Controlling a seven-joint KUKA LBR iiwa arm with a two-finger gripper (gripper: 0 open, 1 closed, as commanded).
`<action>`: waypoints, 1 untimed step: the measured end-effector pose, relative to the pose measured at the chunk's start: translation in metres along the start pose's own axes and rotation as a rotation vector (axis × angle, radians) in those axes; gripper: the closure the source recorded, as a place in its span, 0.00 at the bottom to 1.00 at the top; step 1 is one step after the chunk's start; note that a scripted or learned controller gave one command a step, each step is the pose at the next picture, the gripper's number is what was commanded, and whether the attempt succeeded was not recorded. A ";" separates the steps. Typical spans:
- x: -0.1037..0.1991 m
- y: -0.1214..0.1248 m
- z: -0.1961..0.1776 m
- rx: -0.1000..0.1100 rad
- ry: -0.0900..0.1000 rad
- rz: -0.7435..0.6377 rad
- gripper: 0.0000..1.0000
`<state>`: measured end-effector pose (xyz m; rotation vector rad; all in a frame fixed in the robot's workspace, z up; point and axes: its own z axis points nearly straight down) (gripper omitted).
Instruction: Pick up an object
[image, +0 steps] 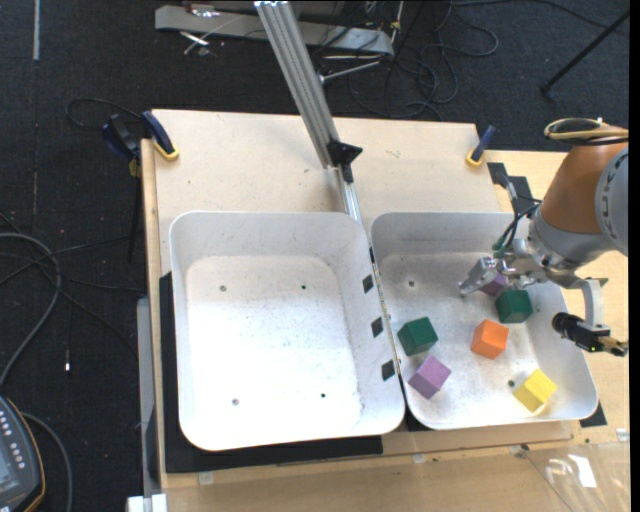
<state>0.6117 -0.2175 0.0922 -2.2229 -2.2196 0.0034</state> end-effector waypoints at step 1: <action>0.001 0.002 -0.014 -0.005 0.000 0.000 1.00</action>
